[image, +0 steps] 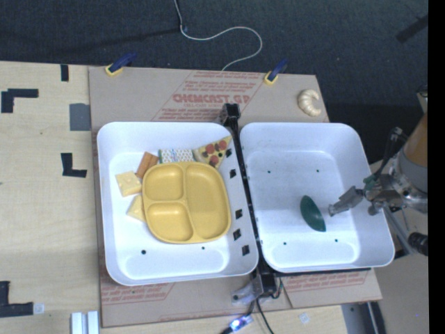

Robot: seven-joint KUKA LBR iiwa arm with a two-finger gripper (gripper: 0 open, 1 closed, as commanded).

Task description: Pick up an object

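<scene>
Gripper [348, 202] hung low at the right of the frame, over the right bin [278, 139]; how far open it was could not be told. Just left of it lay a dark green object [313, 213], apparently ungrasped, so the pick seemingly remained.

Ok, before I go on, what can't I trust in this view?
- Pincer: too small and blurred to tell open from shut, or whether it touches the green object.
- Flat items in the left bin: partly covered by the yellow tray.
- Arm: cut off by the right edge.
</scene>
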